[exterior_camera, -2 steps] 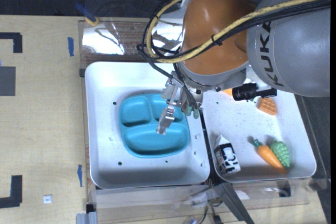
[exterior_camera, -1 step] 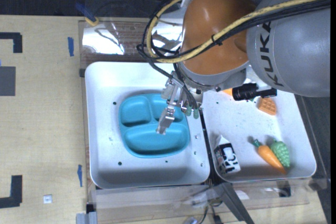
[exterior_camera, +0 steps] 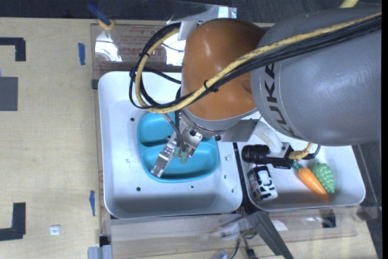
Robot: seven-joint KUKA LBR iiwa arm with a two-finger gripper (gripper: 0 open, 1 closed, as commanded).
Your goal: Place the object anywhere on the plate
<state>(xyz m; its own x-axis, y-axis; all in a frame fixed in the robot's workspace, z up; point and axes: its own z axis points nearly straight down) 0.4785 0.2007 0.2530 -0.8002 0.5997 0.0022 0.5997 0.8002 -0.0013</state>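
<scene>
Pale wooden bench [exterior_camera: 48, 148] carries two white bins. Over the left bin [exterior_camera: 115, 148], the gripper [exterior_camera: 174, 154] hangs above a blue plate [exterior_camera: 200, 164], its fingers narrow around a small green object [exterior_camera: 183, 157]. A toy carrot [exterior_camera: 312, 180] lies in the right bin [exterior_camera: 354, 188].

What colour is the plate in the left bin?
Bright blue, best seen in the camera view: the plate lies under the gripper.

Two white bins [exterior_camera: 115, 191], one blue plate [exterior_camera: 151, 130], one toy carrot [exterior_camera: 310, 180], one green toy [exterior_camera: 324, 174], one black-and-white object [exterior_camera: 262, 184].
</scene>
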